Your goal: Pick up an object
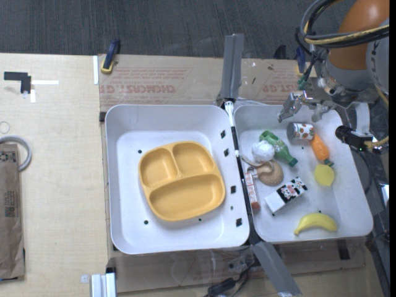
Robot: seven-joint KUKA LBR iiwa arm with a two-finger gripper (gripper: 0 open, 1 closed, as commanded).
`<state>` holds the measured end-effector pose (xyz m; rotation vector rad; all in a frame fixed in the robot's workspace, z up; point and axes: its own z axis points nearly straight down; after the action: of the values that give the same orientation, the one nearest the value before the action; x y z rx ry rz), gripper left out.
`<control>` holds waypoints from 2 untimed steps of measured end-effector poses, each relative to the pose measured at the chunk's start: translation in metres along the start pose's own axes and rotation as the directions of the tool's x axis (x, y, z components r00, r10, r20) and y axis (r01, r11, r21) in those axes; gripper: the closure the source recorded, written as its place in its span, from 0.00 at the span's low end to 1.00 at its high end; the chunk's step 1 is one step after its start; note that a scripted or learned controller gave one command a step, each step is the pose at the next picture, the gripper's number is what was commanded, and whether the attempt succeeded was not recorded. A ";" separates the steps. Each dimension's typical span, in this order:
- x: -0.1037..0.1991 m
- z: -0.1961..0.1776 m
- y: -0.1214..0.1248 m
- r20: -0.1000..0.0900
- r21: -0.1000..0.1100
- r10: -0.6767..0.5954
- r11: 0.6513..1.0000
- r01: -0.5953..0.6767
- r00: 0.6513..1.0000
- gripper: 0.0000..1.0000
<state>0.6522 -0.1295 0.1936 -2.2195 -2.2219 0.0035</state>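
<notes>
My metal claw (296,106) hangs with its thin fingers parted and nothing between them, over the right bin's (359,184) far edge, just beside a small round can (301,130) lying near a glossy orange carrot (319,148).

right bin (362,184) | banana (316,223) front | lemon (324,175), carrot (319,147), can (301,130) right/back | green bottle (279,148), milk carton (286,195) centre

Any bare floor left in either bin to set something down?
Left white bin: bare rim of floor all round the yellow divided plate. Right white bin: crowded centre; free patches between yellow banana and black-and-white carton, and its near-left corner.
</notes>
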 end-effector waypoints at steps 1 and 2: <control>-0.044 0.000 -0.039 0.000 0.000 0.070 0.998 -0.070 0.998 0.00; -0.076 0.047 -0.022 0.001 -0.001 0.092 0.996 -0.092 0.996 0.00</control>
<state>0.6306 -0.2050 0.1470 -2.3205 -2.1193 0.0038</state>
